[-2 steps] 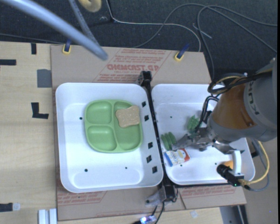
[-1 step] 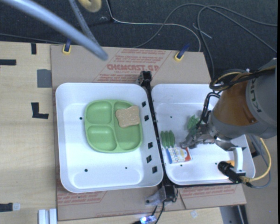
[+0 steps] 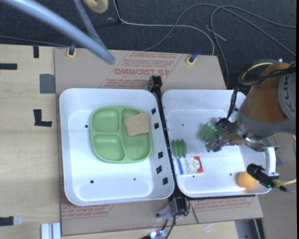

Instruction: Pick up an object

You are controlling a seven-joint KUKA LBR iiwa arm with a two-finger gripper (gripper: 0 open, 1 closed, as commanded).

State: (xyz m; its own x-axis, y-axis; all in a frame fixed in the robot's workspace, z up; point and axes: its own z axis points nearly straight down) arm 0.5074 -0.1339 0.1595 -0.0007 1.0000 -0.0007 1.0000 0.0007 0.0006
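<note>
Green object [image 3: 207, 132] seemingly at tool [image 3: 218, 138].

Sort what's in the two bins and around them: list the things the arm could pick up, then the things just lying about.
Pickable:
green leafy item at the gripper
green pod-like piece
small white and red carton
orange ball
toast slice

Just there:
green divided plate in the left bin
right bin
cardboard sheet
loose cables

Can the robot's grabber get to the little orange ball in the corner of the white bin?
Probably yes. The small orange ball lies uncovered in the right white bin, near the gripper, though it sits close to the bin's wall.
</note>
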